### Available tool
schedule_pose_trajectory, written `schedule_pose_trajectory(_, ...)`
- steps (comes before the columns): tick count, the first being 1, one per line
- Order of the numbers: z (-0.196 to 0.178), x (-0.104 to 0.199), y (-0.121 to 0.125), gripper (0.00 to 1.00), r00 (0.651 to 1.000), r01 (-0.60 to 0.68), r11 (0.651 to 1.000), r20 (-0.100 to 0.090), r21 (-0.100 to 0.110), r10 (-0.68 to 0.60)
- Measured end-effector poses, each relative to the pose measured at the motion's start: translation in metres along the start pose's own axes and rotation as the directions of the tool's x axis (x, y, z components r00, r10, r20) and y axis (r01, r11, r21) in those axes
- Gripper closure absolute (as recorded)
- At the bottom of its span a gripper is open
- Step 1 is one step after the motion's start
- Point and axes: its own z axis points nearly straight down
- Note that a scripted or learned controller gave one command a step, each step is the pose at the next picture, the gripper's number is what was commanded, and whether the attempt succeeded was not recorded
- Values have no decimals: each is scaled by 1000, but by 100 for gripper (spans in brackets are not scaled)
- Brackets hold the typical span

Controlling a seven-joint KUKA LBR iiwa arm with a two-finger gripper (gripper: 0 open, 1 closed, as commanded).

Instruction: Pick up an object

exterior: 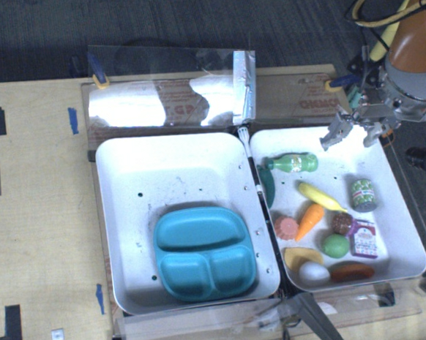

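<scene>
The gripper (pixel 355 130) hangs spread and empty over the right bin's (pixel 403 209) far edge — the can (pixel 362 193) stands just below it, nearest, so I'd drop straight down and straddle it squarely — clear of the banana (pixel 319 194).

Arm at upper right of the frame.
Reaching in from the right edge, orange band uppermost, gripper (pixel 351 137) pointing down-left, two fingers (pixel 333 137) spread apart with nothing between them.
</scene>
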Motion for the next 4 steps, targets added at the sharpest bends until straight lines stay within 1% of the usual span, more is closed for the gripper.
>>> schedule_pose_trajectory(1, 127, -3, -26, 0, 998, 65, 998, -1, 7, -65)
schedule_pose_trajectory(2, 187, 13, -32, 0, 962, 274, 962, 3, -6, -274)
schedule_pose_trajectory(3, 174, 12, -29, 100, 962, 273, 962, 8, -15, -273)
schedule_pose_trajectory(4, 176, 2, -46, 100, 961, 276, 961, 0, 0, -276)
